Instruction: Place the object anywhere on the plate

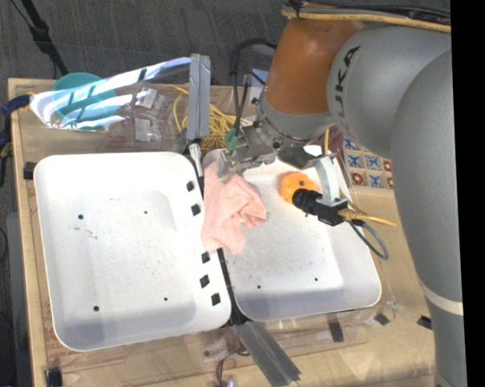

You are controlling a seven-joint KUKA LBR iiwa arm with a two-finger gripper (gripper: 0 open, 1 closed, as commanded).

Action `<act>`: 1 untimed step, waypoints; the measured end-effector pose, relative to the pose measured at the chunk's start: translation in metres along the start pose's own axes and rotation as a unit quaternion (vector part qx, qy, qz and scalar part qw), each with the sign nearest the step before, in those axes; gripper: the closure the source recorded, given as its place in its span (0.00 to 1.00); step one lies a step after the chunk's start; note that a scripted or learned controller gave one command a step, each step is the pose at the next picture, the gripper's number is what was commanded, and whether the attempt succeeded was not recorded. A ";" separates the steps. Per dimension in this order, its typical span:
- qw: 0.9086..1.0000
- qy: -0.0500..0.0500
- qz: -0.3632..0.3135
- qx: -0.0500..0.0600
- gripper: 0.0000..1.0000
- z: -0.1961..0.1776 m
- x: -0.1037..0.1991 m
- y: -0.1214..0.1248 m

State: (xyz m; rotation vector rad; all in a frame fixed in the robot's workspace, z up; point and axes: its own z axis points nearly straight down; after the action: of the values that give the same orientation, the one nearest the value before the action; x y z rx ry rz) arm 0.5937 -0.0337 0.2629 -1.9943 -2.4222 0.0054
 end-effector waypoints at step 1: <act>1.000 -0.001 -0.027 0.000 1.00 0.025 0.069 -0.020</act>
State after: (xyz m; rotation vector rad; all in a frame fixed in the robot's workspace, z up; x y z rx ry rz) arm 0.5605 0.0303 0.2381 -1.9278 -2.4768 0.0061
